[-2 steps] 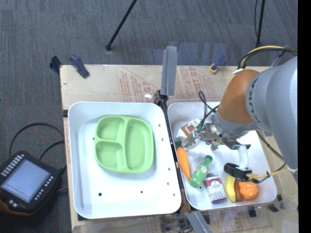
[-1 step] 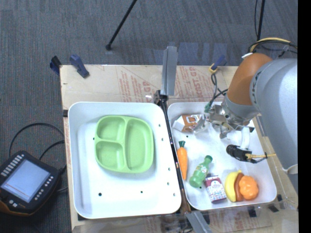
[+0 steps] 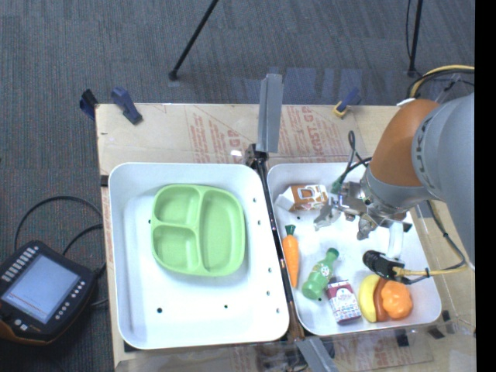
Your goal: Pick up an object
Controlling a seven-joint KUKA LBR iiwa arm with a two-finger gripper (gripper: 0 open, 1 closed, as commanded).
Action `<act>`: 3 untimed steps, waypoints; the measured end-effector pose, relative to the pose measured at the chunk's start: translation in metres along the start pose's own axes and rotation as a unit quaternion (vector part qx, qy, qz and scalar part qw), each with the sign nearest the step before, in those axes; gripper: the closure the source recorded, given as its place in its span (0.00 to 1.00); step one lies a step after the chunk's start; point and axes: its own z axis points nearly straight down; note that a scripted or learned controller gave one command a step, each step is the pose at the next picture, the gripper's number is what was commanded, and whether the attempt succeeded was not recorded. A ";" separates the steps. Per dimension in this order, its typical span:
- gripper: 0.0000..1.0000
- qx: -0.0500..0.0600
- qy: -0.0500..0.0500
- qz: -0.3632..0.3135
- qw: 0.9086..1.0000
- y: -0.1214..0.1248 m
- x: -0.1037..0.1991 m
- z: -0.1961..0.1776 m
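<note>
two bins on the worktop [image 3: 194, 134], and the action sits over the right bin [image 3: 431, 285]. the left bin [image 3: 132, 285] carries a green plate [image 3: 200, 229], well apart from the arm. the gripper [image 3: 349, 211] hangs above the upper part of the right bin, just beside a small brown carton [image 3: 308, 197]; whether the fingers are spread or pressed together, i cannot tell from this slant, and nothing shows pinched in them. candidates to pick lie below: a carrot [image 3: 291, 256] by the bin's left wall, a green bottle [image 3: 319, 273] just beside it, a red box [image 3: 342, 300], then a yellow and orange fruit [image 3: 386, 299] near the lower right corner.

risks from here, as i judge them: the carton lies close to the gripper and near the top wall, so a descent slightly off centre could push it away or jam it against the rim. the bottle is round and lies tilted, likely to roll out of a pinch. the box and fruit sit nearly touching, so a grab there may catch two things or neither. a black cable [image 3: 384, 263] near the wrist could snag.
</note>
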 end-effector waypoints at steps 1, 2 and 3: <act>0.00 0.001 0.000 -0.044 0.999 -0.067 0.001 0.031; 1.00 0.003 0.001 -0.040 0.999 -0.067 0.000 0.023; 1.00 -0.001 -0.001 -0.018 1.000 -0.030 0.073 -0.080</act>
